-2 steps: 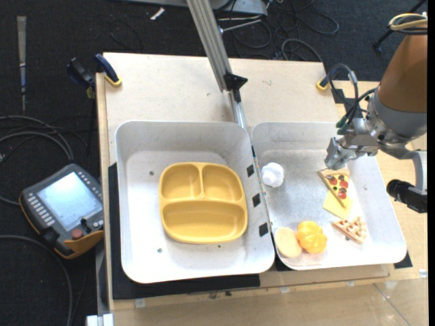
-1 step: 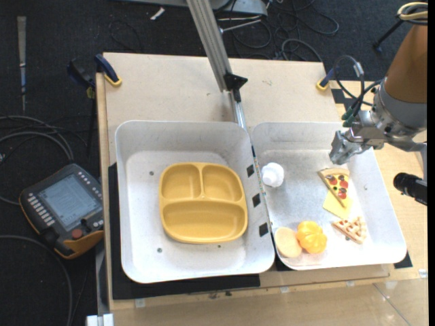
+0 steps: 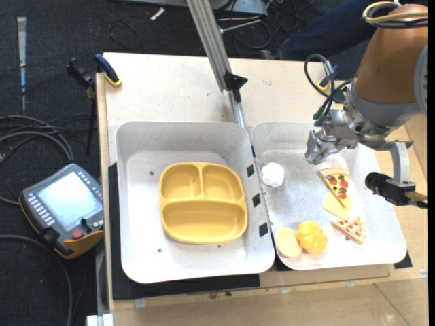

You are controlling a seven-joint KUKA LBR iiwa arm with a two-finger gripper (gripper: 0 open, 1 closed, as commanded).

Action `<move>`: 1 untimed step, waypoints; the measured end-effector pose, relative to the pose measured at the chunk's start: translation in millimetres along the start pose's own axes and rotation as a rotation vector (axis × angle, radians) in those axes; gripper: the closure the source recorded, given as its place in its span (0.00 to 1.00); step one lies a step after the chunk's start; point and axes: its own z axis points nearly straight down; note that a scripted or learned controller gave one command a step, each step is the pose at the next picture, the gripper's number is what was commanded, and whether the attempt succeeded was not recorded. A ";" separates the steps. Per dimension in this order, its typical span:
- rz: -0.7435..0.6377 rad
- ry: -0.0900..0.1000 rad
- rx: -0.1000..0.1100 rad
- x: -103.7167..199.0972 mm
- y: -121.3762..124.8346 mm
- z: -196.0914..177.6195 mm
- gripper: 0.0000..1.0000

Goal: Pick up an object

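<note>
My gripper (image 3: 317, 152) hangs over the back part of the right bin (image 3: 285, 133), above bare floor, with nothing seen between its fingers. A white ball (image 3: 272, 174) lies to its lower left by the bin's left wall. A pizza slice (image 3: 338, 191) lies just right and in front of the gripper. A smaller pizza slice (image 3: 350, 228) sits nearer the front right. A yellow toy (image 3: 312, 236) and a pale round piece (image 3: 288, 242) rest at the bin's front.
The left bin (image 3: 136, 141) holds a yellow divided plate (image 3: 202, 202). A slanted metal bar (image 3: 212, 36) crosses the back of the bench. A teach pendant (image 3: 62, 209) lies on the floor at the left.
</note>
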 end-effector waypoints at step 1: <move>-0.001 0.000 0.001 56.9 -1.0 5.6 1.00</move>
